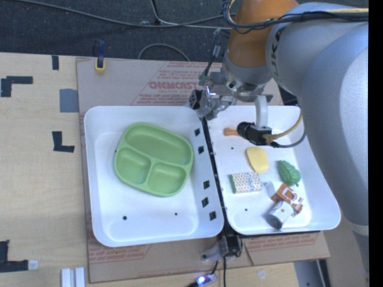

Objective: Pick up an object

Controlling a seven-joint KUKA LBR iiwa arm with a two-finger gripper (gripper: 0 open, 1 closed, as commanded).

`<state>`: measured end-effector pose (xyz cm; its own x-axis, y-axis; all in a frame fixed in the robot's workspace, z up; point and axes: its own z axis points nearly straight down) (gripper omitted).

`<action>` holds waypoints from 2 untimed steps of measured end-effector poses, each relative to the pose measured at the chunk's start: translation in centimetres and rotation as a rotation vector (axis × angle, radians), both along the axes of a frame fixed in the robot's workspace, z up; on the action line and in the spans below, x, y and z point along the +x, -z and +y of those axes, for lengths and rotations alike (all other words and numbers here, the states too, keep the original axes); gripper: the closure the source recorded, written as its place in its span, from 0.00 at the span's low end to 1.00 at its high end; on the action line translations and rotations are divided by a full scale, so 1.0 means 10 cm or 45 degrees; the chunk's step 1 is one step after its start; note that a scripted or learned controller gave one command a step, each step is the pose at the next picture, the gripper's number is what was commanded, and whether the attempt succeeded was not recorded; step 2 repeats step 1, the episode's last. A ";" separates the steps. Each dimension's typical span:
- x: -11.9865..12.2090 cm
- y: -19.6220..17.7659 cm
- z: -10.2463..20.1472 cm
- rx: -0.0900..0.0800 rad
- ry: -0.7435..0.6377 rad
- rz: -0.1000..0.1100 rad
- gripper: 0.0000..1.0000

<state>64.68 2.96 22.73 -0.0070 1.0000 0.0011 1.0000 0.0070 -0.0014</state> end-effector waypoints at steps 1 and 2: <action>-0.04 0.07 0.50 -0.001 0.001 0.002 1.00; -0.04 0.07 0.50 -0.001 0.001 0.002 1.00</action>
